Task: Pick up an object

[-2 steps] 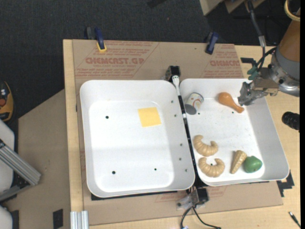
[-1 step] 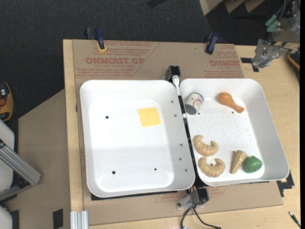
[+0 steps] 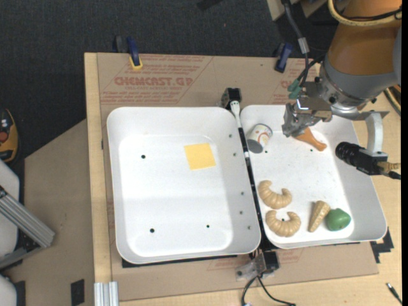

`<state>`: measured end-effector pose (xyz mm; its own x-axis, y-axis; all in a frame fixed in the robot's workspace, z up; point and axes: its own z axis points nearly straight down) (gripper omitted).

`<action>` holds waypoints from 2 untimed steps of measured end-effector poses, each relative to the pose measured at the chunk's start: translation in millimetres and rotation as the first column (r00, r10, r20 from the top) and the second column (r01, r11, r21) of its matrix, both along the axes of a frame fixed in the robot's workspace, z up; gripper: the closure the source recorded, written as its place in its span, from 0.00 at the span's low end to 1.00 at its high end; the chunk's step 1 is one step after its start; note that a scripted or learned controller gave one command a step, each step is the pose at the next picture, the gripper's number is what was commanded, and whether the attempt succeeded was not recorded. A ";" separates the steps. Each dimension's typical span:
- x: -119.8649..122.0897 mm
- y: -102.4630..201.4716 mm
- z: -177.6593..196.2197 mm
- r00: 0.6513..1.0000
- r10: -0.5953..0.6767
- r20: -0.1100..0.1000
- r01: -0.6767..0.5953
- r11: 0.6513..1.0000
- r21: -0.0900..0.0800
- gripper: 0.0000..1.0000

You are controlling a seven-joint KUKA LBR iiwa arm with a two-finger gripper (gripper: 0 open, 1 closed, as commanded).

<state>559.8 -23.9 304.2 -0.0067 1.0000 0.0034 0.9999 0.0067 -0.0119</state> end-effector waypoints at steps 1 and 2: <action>-33.7 17.0 209.9 0.999 -0.003 0.033 0.003 1.000 -0.002 1.00; -68.4 82.2 135.1 1.000 0.000 0.003 0.000 1.000 -0.003 1.00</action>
